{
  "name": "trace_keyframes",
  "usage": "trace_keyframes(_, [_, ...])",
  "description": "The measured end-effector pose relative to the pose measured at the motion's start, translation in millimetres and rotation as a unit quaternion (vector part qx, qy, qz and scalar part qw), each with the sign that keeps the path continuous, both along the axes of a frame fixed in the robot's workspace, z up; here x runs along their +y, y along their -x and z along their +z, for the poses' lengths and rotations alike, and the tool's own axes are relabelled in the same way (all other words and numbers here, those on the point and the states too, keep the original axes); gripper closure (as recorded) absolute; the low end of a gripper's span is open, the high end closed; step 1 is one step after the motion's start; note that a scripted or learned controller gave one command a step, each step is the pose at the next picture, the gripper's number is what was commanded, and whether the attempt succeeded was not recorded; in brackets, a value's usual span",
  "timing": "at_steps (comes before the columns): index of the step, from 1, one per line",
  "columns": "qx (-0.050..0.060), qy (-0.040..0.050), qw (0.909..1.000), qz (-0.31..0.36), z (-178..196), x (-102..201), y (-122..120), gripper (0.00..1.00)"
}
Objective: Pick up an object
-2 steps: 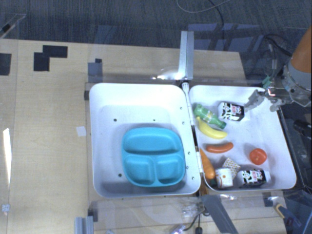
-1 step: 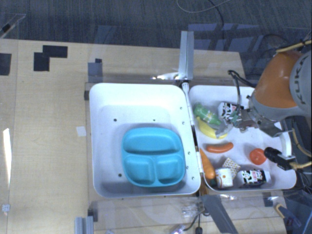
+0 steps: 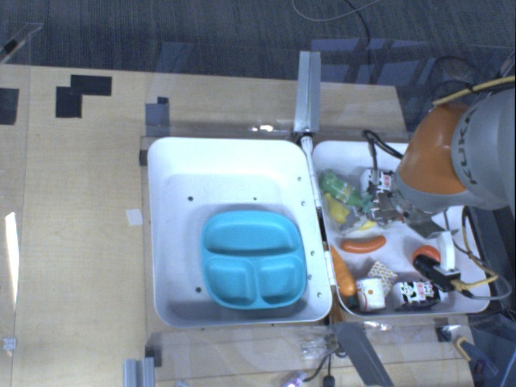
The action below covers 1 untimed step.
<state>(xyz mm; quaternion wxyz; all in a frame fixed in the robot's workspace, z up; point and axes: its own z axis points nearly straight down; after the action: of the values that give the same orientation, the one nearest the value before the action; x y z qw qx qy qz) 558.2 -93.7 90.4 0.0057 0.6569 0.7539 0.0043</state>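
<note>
My gripper (image 3: 377,205) hangs low in the right bin (image 3: 476,306), in its upper middle part. Just left of it lie a green bottle-shaped item (image 3: 336,188) and a yellow item (image 3: 338,213), very close to the gripper's tip. A red-orange sausage (image 3: 363,245) lies just below the gripper. Nothing can be seen held. The orange-banded wrist (image 3: 431,160) covers the bin's upper right part.
An orange carrot (image 3: 343,274) lies along the right bin's left wall. A small white cup with red print (image 3: 371,293) and a black-and-white cow-patterned item (image 3: 416,293) sit near its front wall. The left bin (image 3: 173,176) holds a blue divided plate (image 3: 253,258).
</note>
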Motion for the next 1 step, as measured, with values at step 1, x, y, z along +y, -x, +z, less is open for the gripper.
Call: trace_keyframes(1, [-0.004, -0.0014, 1.0, 0.001, 12.4, 2.1, -2.7, 1.0])
